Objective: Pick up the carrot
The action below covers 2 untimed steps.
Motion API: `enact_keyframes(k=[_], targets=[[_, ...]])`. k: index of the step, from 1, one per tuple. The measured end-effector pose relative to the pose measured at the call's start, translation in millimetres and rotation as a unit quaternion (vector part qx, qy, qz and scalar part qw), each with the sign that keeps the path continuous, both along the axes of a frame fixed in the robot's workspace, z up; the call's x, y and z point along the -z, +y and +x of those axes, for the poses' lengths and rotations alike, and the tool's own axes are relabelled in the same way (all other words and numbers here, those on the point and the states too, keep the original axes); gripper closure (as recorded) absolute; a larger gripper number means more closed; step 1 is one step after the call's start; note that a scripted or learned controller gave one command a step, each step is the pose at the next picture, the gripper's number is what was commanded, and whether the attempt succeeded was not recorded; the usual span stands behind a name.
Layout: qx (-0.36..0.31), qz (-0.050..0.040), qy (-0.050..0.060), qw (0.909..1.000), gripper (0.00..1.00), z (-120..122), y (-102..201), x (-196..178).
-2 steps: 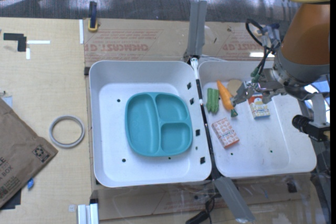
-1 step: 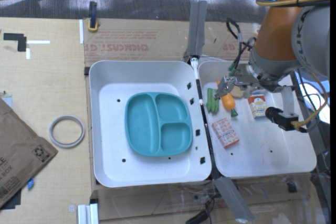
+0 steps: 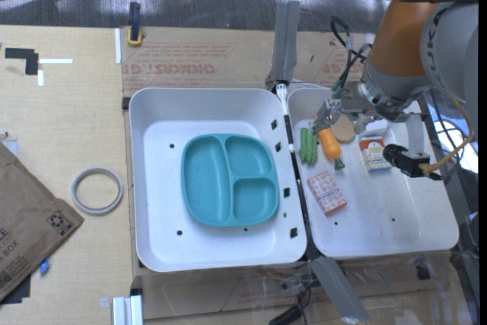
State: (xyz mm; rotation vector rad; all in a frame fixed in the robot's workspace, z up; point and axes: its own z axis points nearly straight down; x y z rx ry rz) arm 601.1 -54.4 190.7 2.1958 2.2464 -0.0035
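The carrot [image 3: 329,144] is a small orange piece with a green tip at its near end. It lies in the right bin [image 3: 396,228], close to that bin's left wall. My gripper [image 3: 329,118] hangs just beyond the carrot's far end, right over or touching it. The grey arm with its orange band [image 3: 407,19] reaches in from the upper right. The view does not show the carrot lifted off the bin floor.
A green vegetable [image 3: 307,146] lies just left of the carrot. A tan round piece [image 3: 347,132] and a red-and-white carton [image 3: 373,154] sit to its right, with a pink checkered packet [image 3: 326,192] nearer the front. A teal divided plate [image 3: 230,180] lies in the left bin [image 3: 152,164].
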Motion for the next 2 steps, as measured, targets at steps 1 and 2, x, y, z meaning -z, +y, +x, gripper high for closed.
enact_keyframes(k=[1, 2], targets=[[-0.004, 0.0002, 0.000, 1.0000, 0.00, 3.0, -40.0, 81.4], [0.103, 0.0001, -0.003, 0.9947, 0.00, 39.1, -41.4, 96.3]])
